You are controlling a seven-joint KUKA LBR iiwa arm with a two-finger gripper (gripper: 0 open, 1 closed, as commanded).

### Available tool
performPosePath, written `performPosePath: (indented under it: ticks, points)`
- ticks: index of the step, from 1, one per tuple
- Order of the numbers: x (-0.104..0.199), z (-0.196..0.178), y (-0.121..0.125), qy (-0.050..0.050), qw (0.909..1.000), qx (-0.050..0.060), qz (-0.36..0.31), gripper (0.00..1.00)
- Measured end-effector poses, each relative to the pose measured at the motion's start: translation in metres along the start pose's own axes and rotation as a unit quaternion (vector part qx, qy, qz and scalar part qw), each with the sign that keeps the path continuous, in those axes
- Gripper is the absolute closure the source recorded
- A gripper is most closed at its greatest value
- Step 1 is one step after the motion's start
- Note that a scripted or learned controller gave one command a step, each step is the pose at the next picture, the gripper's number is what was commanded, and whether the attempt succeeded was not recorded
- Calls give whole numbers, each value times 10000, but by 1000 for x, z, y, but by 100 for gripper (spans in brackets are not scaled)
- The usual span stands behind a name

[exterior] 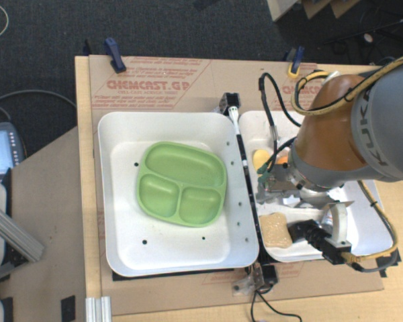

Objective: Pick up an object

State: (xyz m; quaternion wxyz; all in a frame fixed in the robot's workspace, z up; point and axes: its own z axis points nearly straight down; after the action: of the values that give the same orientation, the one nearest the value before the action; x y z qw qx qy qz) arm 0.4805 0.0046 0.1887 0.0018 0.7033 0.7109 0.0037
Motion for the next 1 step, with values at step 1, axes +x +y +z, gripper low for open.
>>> performPosePath:
  ticks: [1]
  points:
    - [-35, -114, 0, -23, 10000, -14, 54, 100]
